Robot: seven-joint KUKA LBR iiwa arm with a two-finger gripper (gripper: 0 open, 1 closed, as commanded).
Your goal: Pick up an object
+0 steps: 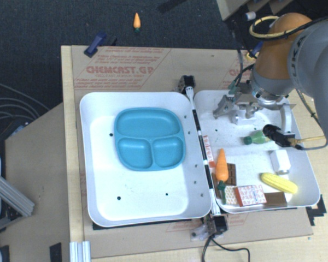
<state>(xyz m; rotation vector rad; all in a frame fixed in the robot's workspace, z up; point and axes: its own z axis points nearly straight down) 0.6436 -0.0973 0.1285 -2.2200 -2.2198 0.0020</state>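
Observation:
My gripper (235,111) hangs over the far left part of the right bin (308,162). Its grey fingers (222,107) stand apart, open, with nothing between them. Just right of and nearer than the gripper, a small green object (255,139) lies on the bin floor. An orange carrot (222,165) rests by the bin's left wall. At the bin's near edge sits a red and white box (250,195), and a yellow banana-like piece (279,183) lies to its right. A small white block (280,161) is beyond the yellow piece.
The left bin (93,162) holds a blue divided plate (150,137). A brown flat piece (230,173) lies beside the carrot. On the dark floor beyond the bench are a blue clip (94,45) and a small orange item (136,21).

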